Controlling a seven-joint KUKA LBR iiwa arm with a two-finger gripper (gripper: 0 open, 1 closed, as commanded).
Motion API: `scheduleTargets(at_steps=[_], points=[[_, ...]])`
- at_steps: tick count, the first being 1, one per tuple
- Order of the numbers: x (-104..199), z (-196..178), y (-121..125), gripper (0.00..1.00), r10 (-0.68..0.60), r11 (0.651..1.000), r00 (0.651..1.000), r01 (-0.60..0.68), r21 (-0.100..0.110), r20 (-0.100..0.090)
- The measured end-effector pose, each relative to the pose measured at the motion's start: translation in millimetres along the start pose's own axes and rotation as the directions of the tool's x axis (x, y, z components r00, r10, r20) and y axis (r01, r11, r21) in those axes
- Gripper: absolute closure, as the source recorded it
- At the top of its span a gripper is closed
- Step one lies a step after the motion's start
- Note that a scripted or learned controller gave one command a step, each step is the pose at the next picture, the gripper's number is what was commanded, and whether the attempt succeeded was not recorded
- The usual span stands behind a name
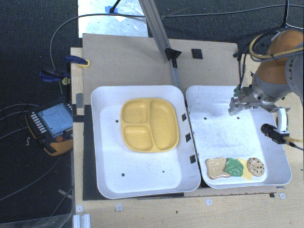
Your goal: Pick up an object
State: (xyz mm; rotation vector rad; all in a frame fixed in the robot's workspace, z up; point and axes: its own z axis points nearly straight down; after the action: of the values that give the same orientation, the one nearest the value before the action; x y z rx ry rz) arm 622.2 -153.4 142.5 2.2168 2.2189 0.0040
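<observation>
The gripper [236, 107] hovers over the right bin [223, 132]; whether it grips anything, I cannot tell. Toy food [235, 167] lies near the bin's front edge.

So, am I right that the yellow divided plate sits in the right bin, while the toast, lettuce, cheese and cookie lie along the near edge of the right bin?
Not quite: the camera view shows the yellow divided plate in the left bin. The toast, lettuce, cheese and cookie do lie along the right bin's near edge.

Both bins [142, 184] looked like smooth white plastic, faintly glossy; the right bin [228, 137] showed grey scuffing; the divided yellow plate [149, 125] was matt plastic; the bench top [128, 61] looked like matt brown board; the gripper [236, 107] appeared dull grey metal.
</observation>
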Motion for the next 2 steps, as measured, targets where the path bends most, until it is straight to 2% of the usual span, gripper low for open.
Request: scheduleTargets(at_steps=[2], points=[[-1.4,-81.3,5.8,1.00,-0.004,1.000,1.000,0.004,-0.001,0.000]])
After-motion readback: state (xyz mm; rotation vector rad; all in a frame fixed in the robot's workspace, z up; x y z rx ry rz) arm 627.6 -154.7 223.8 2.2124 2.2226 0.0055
